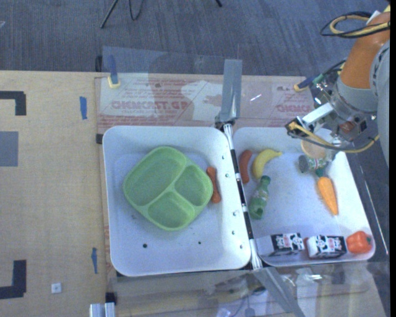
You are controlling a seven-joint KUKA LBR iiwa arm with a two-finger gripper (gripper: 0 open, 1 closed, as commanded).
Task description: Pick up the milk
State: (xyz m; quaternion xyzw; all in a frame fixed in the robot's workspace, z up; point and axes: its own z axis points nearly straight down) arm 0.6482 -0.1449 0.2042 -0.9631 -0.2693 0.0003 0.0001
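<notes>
milk cartons (308,244), two black-and-white ones, lie side by side along the near wall of the right bin (359,192). the arm reaches in from the right, its pincer (317,151) hanging over the bin's far part, well apart from them; whether it is spread i cannot tell.

Left of the gripper (317,143), a pale wooden bench (49,186) with blue tape strips (83,108); behind it, grey carpet (185,31) and possibly tripod legs (124,9).
</notes>
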